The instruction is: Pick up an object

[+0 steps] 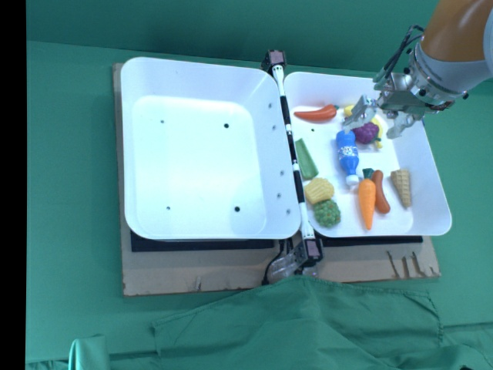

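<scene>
bins: white
chili: red
bottle: blue, white cap
carrot: orange
grapes: purple
broccoli: green
cloth: green
arm band: orange

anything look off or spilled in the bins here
Nothing stands out. The toy foods, among them the red chili, blue bottle and carrot, all lie inside the right bin, none spilled over its rim. The gripper hovers above the purple grapes.
</scene>
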